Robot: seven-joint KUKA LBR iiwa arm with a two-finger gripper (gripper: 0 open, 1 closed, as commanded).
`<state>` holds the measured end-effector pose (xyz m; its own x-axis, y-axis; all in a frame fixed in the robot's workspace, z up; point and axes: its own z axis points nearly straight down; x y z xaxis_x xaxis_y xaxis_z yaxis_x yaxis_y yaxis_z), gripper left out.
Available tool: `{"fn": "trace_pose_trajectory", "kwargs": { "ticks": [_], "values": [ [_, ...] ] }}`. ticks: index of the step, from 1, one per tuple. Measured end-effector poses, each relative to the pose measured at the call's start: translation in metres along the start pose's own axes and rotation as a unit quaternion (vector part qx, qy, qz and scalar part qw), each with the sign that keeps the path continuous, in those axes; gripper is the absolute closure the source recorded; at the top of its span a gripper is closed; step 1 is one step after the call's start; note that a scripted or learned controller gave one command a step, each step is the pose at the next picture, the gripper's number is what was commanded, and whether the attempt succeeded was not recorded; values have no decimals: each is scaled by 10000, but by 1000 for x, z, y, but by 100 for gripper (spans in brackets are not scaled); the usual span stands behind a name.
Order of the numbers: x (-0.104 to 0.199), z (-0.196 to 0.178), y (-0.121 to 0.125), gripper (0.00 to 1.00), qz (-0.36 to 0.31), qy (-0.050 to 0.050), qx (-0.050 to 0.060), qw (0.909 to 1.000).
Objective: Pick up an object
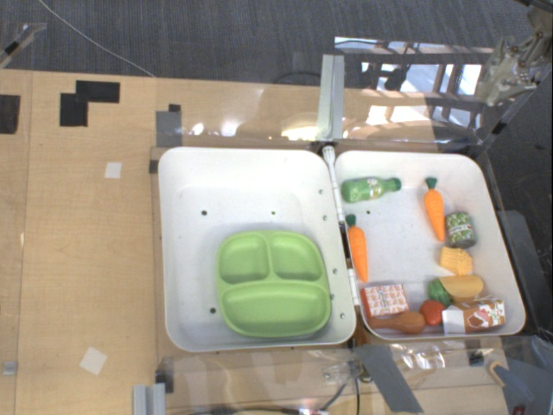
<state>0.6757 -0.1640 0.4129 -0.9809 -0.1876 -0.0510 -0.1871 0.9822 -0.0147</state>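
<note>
The step in hand is the approach: the pincer (508, 69) hangs at the far right, above the far right corner of the right bin (399, 232) and outside its rim. Whether it is released or clenched I cannot tell.

To do this well, I judge it best to ignore the left bin (216, 188), where the large green divided plate (273, 284) lies flat and offers little to close on, and to work in the right bin. There, choose a piece that lies alone. The near right corner is crowded: a red box (385, 299), a white and red carton (475, 316), a yellow block (467, 285) and some small red and green pieces touch or nearly touch, so a descent there would likely nudge neighbours and come up with nothing.

The green bottle (370, 188) lies on its side at the far left of the right bin, with bare floor around it. The far carrot (435, 207) also lies free, lengthwise far to near. Either wants the pincer turned across its narrow width and lowered centred on its middle.

The second carrot (357, 249) lies against the left wall, which may block a clean closing.

From the pincer, the far carrot is the closest free piece, nearer and to its left; the bottle is further left again.
</note>
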Motion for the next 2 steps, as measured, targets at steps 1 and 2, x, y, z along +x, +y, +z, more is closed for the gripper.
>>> {"fn": "trace_pose_trajectory", "kwargs": {
  "ticks": [1,2],
  "values": [
    [-3,-14,1,100,-3,-62,15,10000],
    [35,97,83,100,797,241,-65,9965]
  ]
}}
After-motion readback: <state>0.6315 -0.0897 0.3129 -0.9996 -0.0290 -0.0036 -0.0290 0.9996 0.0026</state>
